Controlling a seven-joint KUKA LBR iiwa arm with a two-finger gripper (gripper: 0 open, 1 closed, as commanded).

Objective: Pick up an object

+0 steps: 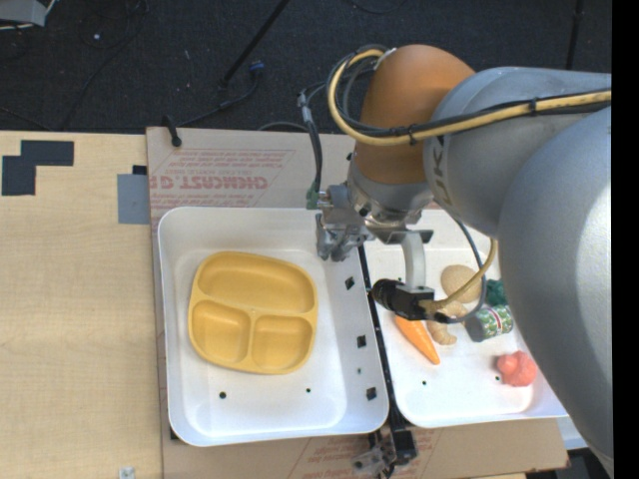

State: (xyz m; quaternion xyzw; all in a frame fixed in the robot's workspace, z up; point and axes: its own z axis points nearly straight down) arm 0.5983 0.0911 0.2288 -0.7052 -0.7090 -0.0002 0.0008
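My gripper [377, 239] hangs under the orange wrist band, over the ridge between the two bins, at the far left of the right bin [469, 407]. In that bin, just below and right of the gripper, lies an orange carrot [418, 338], pointing toward the front. A tan rounded object [458, 283] sits to its right, with a green can [492, 320] beside it. A pink-red lump [516, 368] rests near the front right. I see nothing held by the gripper.
The left bin [180, 387] holds a yellow divided plate [255, 310] in its middle. The big grey arm covers the right bin's far right side. Cardboard [225, 173] lies behind the bins, and wooden bench [70, 317] extends left.
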